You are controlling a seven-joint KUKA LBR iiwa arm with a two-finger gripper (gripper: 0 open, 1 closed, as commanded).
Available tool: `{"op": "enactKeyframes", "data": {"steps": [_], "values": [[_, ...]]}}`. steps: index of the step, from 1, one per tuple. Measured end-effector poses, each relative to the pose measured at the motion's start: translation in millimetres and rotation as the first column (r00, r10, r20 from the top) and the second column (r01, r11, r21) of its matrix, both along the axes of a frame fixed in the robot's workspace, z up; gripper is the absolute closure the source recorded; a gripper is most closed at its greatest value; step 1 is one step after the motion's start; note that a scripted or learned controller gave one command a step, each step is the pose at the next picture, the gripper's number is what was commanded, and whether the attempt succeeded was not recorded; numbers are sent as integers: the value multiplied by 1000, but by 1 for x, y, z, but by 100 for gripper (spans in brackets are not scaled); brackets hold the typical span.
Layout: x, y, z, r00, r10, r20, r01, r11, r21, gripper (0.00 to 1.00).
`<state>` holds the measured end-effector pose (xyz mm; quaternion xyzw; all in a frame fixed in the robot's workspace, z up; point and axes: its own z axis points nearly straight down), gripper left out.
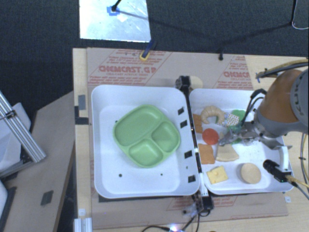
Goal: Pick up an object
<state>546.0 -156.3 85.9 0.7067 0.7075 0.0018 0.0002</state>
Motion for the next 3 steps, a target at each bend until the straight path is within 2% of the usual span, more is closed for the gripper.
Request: {"op": "enactKeyframes", "data": {"steps": [1,2,3], "values": [[2,0,13,1000,1,7,-1,1000,0,100],[6,6,72,1000,4,-1,-4,1000,-3,100],[1,4,133,1000,4,1,-4,1000,-3,100]]}}
